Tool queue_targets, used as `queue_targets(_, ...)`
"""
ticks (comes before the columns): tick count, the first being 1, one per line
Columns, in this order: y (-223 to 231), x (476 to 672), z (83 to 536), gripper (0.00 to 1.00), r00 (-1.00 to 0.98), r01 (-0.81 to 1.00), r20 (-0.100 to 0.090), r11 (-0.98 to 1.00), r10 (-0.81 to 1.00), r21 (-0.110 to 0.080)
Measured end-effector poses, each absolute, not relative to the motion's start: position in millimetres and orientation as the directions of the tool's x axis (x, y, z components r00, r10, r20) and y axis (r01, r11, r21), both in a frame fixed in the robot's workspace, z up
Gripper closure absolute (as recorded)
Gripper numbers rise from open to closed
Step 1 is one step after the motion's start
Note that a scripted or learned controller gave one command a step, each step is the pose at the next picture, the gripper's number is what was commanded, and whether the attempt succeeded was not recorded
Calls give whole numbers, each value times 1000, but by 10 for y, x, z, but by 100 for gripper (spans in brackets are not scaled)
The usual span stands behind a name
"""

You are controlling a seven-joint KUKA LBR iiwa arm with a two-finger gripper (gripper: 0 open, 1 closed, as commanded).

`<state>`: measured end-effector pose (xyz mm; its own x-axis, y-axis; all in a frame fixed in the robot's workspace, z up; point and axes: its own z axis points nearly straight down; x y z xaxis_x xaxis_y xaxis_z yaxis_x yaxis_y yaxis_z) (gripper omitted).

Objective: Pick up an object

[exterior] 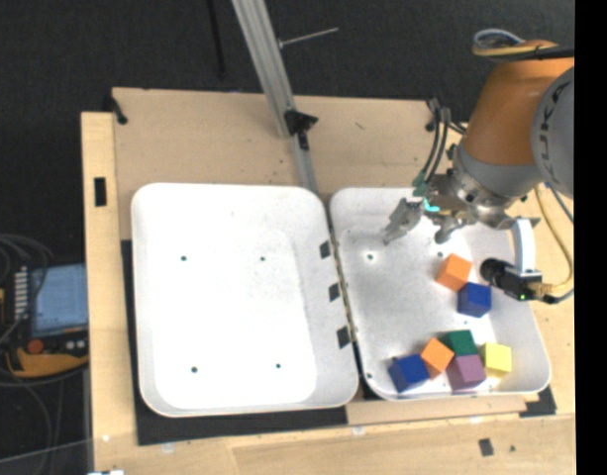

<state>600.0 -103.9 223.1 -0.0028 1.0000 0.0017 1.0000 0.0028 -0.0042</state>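
My gripper (424, 226) hangs open over the far part of the right bin (382, 295), with nothing between its fingers. Just right of and nearer than it lie an orange block (454, 270) and a blue block (474, 300). Several more blocks cluster at the bin's near right corner: a blue block (409, 372), an orange block (438, 354), a green block (461, 341), a purple block (466, 372) and a yellow block (497, 357).
The left bin (234, 295) sits beside the right one, joined by small clips along the shared edge. A slanted metal pole (268, 67) rises behind the bins. A blue device with cables (50, 310) lies off the bench at the left.
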Motion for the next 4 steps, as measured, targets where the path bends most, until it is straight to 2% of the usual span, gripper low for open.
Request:
queue_targets(1,-1040,6009,2255,0,-2,1000,2,2,1000,1)
queue_targets(2,-1047,6010,1836,0,4,1000,-2,-4,1000,-4)
queue_targets(3,-1070,5992,1204,0,3,1000,-2,-3,1000,-6)
queue_targets(4,-1090,5994,962,0,4,1000,-3,-4,1000,0)
